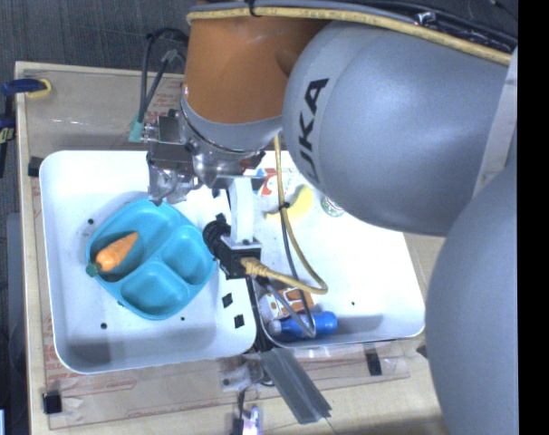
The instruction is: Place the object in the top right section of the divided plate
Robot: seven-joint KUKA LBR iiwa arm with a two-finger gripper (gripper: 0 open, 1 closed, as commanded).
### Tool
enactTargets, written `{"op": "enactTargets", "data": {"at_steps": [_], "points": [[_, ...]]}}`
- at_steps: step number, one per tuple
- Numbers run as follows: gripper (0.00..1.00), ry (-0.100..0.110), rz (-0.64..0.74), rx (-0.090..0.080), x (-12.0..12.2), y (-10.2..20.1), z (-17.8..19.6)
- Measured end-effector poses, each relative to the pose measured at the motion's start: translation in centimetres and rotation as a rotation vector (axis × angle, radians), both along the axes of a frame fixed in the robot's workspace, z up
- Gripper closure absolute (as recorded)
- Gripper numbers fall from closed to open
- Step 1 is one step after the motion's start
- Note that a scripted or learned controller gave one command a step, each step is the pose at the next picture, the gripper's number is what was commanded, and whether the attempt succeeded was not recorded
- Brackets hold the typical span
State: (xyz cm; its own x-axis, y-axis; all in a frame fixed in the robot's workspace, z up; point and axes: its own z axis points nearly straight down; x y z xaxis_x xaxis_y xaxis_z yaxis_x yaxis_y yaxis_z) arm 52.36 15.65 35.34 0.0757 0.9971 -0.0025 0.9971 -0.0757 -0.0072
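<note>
- Carrot [117,251] lies in upper-left section of blue divided plate [170,284], left bin [66,315]
- Gripper [170,184] at plate's top edge; grip state cannot be determined

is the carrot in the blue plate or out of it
In. The carrot lies inside the blue divided plate, in its compartment at the view's upper left, within the rim. The plate sits in the left bin.

Bright, even overhead light; soft shadows in the white bin [84,333]; slightly soft focus.
</note>
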Motion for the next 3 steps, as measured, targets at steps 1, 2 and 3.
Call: {"op": "enactTargets", "data": {"at_steps": [1,2,3], "points": [[1.00,-0.002,0.257,0.002,3.1,-9.1,-16.4],[1.00,-0.001,0.013,0.001,-3.0,-7.1,-16.3],[1.00,0.001,-0.265,-0.002,-0.5,-3.7,-23.8]]}}
